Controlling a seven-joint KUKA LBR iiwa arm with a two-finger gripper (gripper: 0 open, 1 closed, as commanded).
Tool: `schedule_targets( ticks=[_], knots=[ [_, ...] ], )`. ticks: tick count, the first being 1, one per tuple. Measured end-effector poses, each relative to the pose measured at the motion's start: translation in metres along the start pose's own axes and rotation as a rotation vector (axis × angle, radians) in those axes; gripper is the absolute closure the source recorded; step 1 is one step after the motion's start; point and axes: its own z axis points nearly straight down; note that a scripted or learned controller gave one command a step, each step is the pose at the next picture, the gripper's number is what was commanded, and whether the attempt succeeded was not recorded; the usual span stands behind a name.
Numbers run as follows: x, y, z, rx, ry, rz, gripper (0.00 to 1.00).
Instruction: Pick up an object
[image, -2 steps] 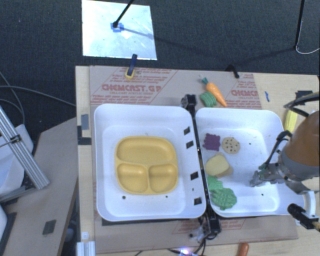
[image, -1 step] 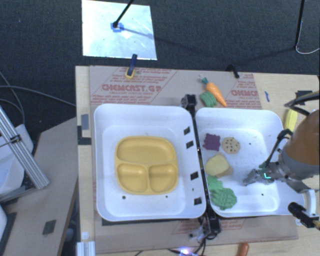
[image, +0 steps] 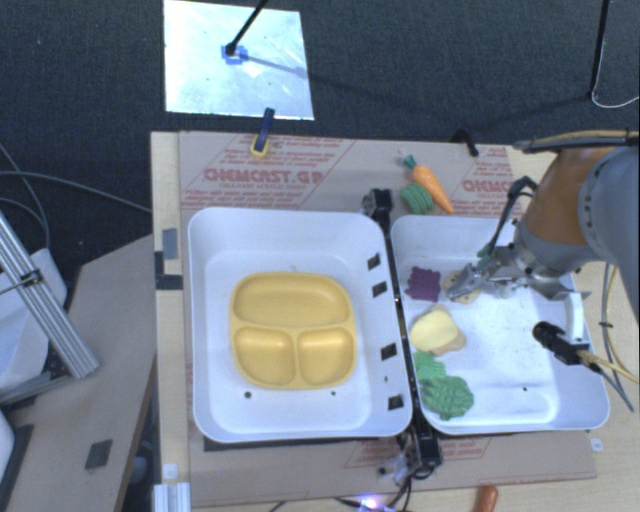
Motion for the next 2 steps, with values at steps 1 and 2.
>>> schedule_targets(
  ticks=[1,2],
  knots=[
    [0.042,-0.080,0.001,0.017,0.005,0.010,0.00],
    [0.039,-0.076,-0.010,0.010,0.002,0.009,1.00]
  ],
)
